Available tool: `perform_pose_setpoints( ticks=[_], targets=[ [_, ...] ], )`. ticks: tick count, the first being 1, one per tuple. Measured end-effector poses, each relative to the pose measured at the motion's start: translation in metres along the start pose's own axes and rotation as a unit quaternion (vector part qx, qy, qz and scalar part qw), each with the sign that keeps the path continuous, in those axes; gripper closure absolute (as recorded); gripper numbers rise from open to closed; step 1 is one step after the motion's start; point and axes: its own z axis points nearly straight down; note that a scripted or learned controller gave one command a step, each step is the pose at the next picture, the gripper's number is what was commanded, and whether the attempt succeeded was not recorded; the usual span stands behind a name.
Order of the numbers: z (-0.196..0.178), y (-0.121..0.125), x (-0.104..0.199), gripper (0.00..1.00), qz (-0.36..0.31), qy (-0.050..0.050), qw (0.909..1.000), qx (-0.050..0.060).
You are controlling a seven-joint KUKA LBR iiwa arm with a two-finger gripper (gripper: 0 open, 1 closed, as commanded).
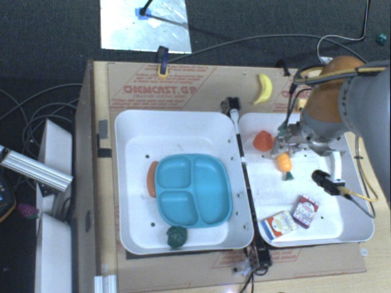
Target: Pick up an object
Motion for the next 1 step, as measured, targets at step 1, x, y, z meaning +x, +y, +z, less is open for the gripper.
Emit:
perform_pose_setpoints(
  ticks=[1],
  targets=[
    [-0.1015, -0.0230, 0.0716, 1.00, 0.000, 0.000, 1.0000, -0.002]
  ],
)
